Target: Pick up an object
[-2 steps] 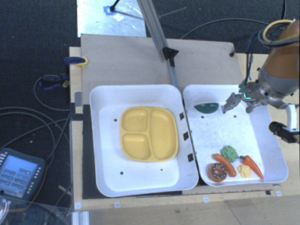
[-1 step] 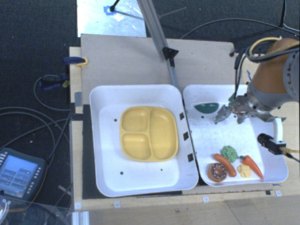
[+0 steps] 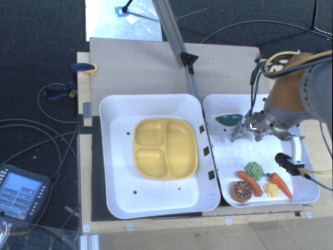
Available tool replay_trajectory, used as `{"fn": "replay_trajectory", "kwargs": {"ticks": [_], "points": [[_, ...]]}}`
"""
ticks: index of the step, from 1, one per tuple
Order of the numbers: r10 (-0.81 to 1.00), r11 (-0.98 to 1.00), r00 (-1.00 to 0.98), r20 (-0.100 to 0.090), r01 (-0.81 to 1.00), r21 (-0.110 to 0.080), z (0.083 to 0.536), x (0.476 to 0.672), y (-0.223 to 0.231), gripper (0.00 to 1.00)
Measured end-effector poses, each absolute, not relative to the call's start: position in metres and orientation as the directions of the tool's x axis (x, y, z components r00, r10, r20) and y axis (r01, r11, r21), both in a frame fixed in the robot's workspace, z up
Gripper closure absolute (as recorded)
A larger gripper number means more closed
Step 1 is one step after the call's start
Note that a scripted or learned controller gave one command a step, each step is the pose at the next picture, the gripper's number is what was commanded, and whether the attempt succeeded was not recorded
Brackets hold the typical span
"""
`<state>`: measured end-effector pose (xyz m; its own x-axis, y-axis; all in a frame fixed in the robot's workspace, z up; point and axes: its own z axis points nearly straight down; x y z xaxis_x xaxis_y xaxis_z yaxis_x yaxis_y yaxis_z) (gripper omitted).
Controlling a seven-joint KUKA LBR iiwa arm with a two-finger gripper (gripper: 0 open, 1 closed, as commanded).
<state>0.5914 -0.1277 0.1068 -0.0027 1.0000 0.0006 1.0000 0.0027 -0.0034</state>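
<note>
Camera view: nothing lifted yet, so the pick is judged still to do. The hand (image 3: 248, 131) sits low over the far part of the right bin (image 3: 312, 191), just beside a dark green bowl-like piece (image 3: 229, 120) that lies near that bin's far left corner. Whether the hand is spread or pressed together cannot be told; the metal parts blur against the white floor. No object is seen between them.

Likely target, judged by nearness: the green piece. It looks small, shallow and smooth-rimmed, resting flat.

Other candidates cluster along the right bin's near edge: a chocolate doughnut (image 3: 241, 191), a sausage (image 3: 250, 183), a green broccoli floret (image 3: 254, 170), a small yellow piece (image 3: 271, 190) and a carrot (image 3: 281, 185). Some touch or nearly touch, so a clean grasp there looks harder.

The left bin (image 3: 119, 191) holds a yellow divided tray (image 3: 165, 148), centred on the floor.

Remaining: close on one item, lift clear.
</note>
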Motion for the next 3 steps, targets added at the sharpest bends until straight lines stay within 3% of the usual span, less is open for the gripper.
{"fn": "replay_trajectory", "kwargs": {"ticks": [1,2,3], "points": [[1.000,0.000,0.000,0.000,1.000,-0.001,0.090,0.592,-0.128,0.00],[1.000,0.000,0.000,0.000,1.000,0.003,0.102,0.593,-0.128,1.00],[1.000,0.004,-0.004,-0.001,1.000,0.007,0.151,0.603,-0.131,1.00]]}}
